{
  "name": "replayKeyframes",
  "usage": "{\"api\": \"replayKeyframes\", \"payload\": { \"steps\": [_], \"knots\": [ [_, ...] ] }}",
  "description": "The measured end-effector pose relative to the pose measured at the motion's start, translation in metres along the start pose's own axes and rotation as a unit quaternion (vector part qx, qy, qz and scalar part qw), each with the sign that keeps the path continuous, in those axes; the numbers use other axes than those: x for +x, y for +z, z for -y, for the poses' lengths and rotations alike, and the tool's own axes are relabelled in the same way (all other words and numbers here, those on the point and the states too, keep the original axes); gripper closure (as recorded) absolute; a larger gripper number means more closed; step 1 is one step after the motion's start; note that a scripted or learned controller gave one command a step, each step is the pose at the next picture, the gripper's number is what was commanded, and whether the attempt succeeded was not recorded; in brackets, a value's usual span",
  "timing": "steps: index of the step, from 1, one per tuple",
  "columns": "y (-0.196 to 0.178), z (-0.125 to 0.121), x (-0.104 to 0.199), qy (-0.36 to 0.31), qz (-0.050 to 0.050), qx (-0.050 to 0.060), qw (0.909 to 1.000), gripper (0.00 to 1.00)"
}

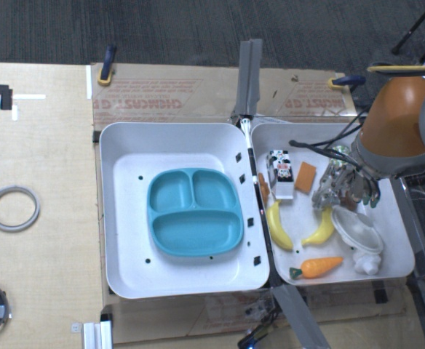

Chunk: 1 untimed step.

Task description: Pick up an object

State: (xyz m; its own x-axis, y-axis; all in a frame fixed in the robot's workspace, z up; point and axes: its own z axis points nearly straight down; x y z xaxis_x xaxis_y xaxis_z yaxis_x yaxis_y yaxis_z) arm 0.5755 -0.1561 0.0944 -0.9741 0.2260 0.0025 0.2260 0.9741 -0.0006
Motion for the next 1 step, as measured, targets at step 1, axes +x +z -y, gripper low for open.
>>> {"api": "replayKeyframes", "payload": {
  "steps": [1],
  "knots": [
    [-0.1488,-0.0505,0.0427,0.086,0.002,0.000,0.9963,1.00]
  ]
}}
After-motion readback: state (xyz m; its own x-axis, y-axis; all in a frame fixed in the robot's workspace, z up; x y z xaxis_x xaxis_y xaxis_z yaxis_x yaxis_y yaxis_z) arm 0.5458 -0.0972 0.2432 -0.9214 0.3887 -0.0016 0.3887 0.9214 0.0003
